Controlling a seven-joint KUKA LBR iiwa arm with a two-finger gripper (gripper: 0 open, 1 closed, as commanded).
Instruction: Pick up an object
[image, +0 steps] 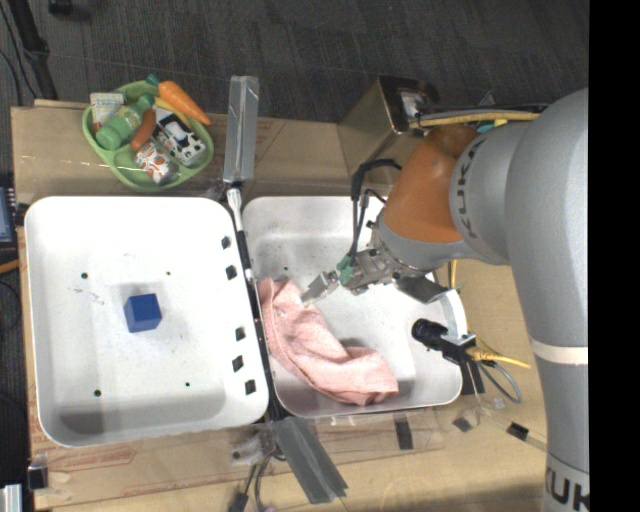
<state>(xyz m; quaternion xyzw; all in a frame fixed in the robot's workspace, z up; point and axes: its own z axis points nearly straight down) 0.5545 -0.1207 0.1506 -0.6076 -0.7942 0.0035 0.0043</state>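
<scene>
At the far left, on the brown counter (50, 130) behind the bins, stands a green bowl (98, 148) packed with toy food, an orange carrot (180, 98) lying across its upper rim. Below it sits the left bin (130, 240), white and shallow. A blue cube (143, 312) rests on the bin's floor, left of centre and well apart from every wall. A few small dark specks mark the floor around the cube. The two bins meet along a shared inner edge carrying a row of small black clips (238, 335). The right bin (300, 235) holds a pink cloth (320, 350), crumpled and lying in the lower left part of the floor. Its left side is pressed against the wall next to the left bin, and its lower end reaches toward the near wall. The gripper (322, 287) is over the right bin, tilted down and to the left, with its tip just beside the upper edge of the cloth. Contact with the cloth cannot be confirmed. Whether the jaws are released or clenched cannot be told from this angle, and nothing is seen between them. The orange band (425, 200) sits above the wrist over the bin's upper right area. The grey arm (520, 200) extends from there to the right.
</scene>
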